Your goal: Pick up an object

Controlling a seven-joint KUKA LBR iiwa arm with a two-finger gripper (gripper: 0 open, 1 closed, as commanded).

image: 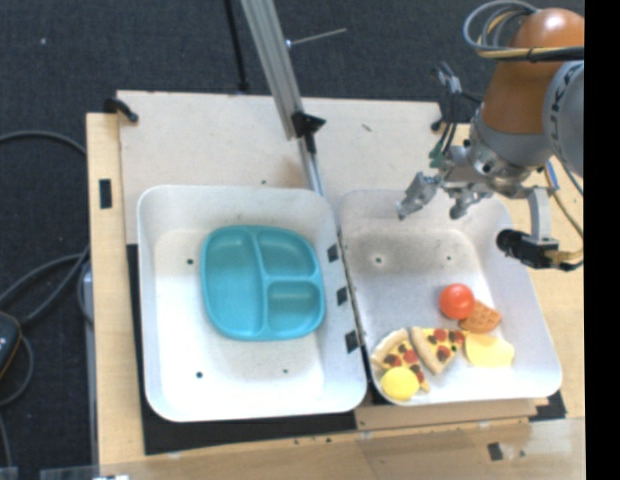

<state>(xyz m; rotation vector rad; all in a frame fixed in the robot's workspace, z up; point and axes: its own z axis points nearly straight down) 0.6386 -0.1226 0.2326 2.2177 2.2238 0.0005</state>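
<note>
The tool (437, 200) hangs with its fingers spread apart and nothing between them, over the far edge of the right bin (390, 268), so this looks like the approach before any grasp. The toy food sits well apart at the near end: a red tomato (455, 300), pizza slices (420, 349), a yellow cheese piece (488, 351). Next it likely needs to travel toward that cluster, descend over one piece and close.

1. The arm (530, 78) is cut off at the frame's right edge.
2. The pole (275, 63) runs out past the top edge.
3. A dark device (0, 343) at left centre is cropped.
4. The toy food pieces (430, 353) at lower right overlap; their details are too small to tell.
</note>
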